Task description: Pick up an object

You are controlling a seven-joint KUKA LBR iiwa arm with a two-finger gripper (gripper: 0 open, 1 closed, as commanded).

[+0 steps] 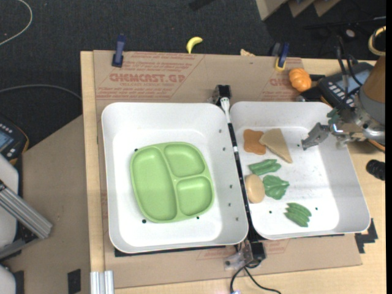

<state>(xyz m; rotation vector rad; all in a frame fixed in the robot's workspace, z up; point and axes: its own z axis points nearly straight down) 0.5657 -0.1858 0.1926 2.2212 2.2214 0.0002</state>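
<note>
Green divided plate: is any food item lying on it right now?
No, the green divided plate in the left bin has three bare compartments; the food pieces lie in the right bin.

1. My pincer (310, 141) hangs over the upper right part of the right bin (343, 182), reaching in from the right, with nothing between my fingers.
2. Just to its left lies a tan wedge (277, 144), touching an orange-brown slab (253, 141).
3. Below those: a green leafy piece (264, 166), a second one (275, 187), and a pale egg-shaped thing (255, 188) near the bin's left wall.
4. A green pod (297, 214) sits apart, toward the near edge.
5. In the left bin (122, 133) rests a green divided tray (173, 180).
</note>
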